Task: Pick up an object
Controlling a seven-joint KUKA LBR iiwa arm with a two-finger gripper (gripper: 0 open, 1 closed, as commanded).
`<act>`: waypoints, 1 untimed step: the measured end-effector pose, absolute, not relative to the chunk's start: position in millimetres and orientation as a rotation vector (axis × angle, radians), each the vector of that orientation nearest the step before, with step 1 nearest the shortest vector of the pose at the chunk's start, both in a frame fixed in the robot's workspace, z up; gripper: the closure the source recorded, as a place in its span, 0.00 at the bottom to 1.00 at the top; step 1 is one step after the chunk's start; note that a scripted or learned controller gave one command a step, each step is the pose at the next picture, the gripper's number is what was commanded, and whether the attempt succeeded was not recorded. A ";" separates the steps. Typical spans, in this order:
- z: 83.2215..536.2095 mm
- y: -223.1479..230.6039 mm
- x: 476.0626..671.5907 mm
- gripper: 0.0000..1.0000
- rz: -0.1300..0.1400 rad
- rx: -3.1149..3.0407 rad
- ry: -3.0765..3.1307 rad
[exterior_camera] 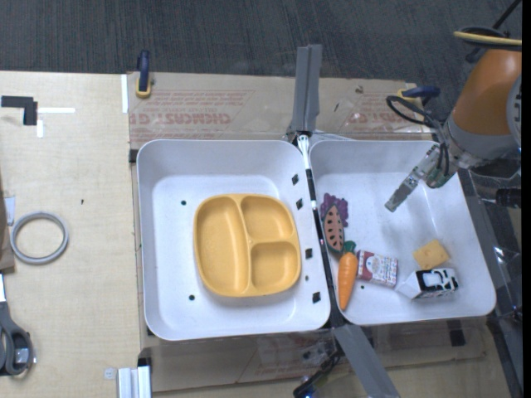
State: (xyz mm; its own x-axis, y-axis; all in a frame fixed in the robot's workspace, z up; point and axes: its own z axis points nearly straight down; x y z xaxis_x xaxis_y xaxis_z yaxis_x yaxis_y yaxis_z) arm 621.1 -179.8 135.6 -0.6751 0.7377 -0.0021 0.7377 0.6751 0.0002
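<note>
From the fixed camera above the bench we see the grey arm with its orange band (485, 94) coming in at the upper right, bent down over the right shallow white plastic bin (465, 309). Its slim two-finger gripper (395, 202) slants down and to the left, tip over bare white floor in the upper middle of that bin. We cannot tell whether the jaws are apart or together, since the tip reads as one narrow grey shape; nothing shows between them.

The things to pick lie lower in the same bin. Along its left wall sit a purple toy bunch of grapes (333, 207) and a dark red slice-shaped toy (334, 230), with an orange toy carrot with a green top (347, 279) just below them. Beside the carrot lies a small red and white carton (377, 269). Toward the right wall we see a yellow sponge-like block (431, 254) and, just under it, a white and black box (433, 283). All are well apart from the gripper tip.

Open floor lies across the bin's upper half and around the tip. In the left shallow white bin (158, 247) rests a yellow three-compartment plastic tray (246, 245), with bare margin on all sides. A grey divider bar (305, 89) stands between the bins' far edges.
</note>
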 end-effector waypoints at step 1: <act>117.5 -140.4 576.7 0.00 -0.002 1.474 2.776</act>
State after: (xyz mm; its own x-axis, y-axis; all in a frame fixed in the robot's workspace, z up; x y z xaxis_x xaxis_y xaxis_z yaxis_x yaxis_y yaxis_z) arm 576.7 -140.4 117.5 -0.5602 0.8283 0.0003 0.8283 0.5602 -0.0014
